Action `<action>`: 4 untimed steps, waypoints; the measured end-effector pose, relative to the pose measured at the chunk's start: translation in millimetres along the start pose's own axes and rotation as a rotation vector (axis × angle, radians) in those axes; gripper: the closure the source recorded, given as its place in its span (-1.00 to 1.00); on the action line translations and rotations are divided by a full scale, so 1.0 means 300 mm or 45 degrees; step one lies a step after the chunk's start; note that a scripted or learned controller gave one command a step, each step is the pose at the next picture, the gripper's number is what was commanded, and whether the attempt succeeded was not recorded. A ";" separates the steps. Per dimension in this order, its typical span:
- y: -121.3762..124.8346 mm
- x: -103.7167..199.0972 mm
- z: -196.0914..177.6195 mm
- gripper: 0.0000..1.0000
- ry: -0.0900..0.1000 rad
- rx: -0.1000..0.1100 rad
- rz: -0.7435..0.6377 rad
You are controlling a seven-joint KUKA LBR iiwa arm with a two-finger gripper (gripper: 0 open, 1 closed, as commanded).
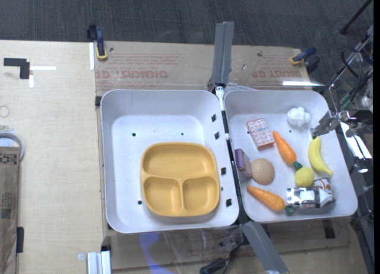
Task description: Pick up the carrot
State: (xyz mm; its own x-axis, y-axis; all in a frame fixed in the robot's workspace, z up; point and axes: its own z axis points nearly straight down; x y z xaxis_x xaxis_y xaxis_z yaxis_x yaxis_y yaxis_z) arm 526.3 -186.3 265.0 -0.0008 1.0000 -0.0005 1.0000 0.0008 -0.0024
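Note:
Two orange carrots lie in the right bin [338, 207]. One carrot [284, 147] rests near the bin's middle, slanted, with its green end toward the lower right, between a pink carton and a banana. The other carrot [266, 197] lies near the front wall, its green tip touching a silver packet.
The right bin also holds a pink carton [260, 133], a white lump [298, 115], a banana [319, 157], a lemon [304, 176], a tan ball [262, 171], a purple item [241, 160] and a silver packet [309, 197]. A yellow divided plate [180, 179] sits in the left bin [119, 124].

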 end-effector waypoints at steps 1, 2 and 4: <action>0.188 -0.014 0.403 -1.00 0.001 0.001 -0.033; 0.149 0.189 0.580 -1.00 0.001 0.001 -0.007; 0.384 0.284 -0.001 1.00 -0.003 -0.004 -0.514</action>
